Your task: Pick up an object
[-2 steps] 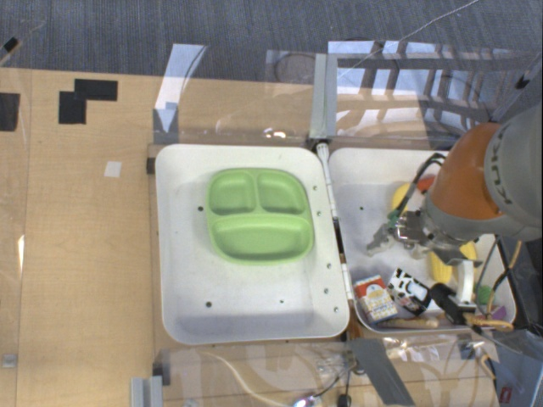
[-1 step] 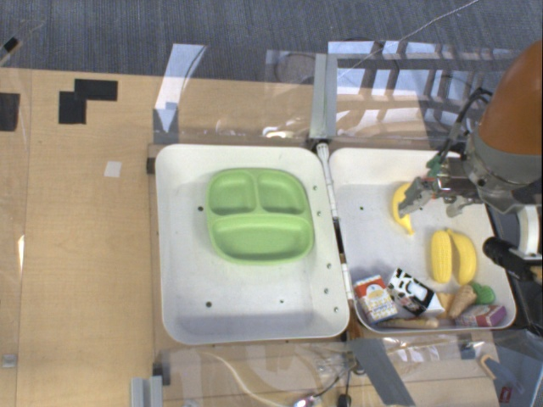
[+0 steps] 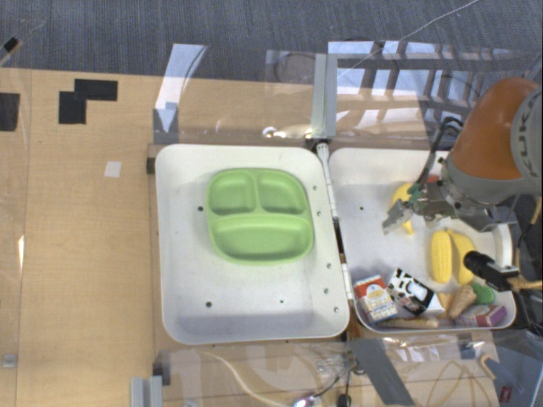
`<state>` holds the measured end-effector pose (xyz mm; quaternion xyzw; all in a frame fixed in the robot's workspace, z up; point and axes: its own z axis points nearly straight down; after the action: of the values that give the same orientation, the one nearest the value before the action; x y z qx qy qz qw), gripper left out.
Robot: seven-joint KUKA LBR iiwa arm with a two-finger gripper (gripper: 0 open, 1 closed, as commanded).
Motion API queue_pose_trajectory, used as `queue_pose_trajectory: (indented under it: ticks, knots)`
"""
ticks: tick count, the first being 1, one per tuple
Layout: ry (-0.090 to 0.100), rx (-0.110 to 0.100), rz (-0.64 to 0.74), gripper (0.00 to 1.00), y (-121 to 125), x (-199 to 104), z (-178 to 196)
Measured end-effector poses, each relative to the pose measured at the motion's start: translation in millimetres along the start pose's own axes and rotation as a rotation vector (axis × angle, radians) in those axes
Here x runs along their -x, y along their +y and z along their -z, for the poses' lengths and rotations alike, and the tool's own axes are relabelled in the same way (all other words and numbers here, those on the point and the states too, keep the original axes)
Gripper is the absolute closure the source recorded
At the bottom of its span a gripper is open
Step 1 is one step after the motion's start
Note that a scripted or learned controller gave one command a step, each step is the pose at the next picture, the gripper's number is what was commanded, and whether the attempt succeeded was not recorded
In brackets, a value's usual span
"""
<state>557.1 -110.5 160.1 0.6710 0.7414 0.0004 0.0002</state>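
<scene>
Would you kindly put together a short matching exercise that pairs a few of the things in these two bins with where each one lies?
Things:
1. green divided plate
2. corn cob
3. small red and white carton
4. gripper

Places:
A. near front corner of the right bin, beside the divider
B. middle of the left bin
C. over the upper part of the right bin, by a yellow item
D. right bin, just below the arm's wrist

Pairs: 1-B, 2-D, 3-A, 4-C
</scene>
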Motion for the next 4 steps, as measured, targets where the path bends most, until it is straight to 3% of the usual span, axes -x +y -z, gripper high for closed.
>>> queue_pose_trajectory:
  ticks: [1,2,3,4]
  knots:
    - [0.000,0.002,0.120,0.00,-23,-23,30]
    - [0.000,0.002,0.173,0.00,-48,-3,-63]
    - [0.000,0.009,-0.114,0.00,-18,-12,-68]
    - [-0.003,0.014,-0.097,0.00,66,8,-71]
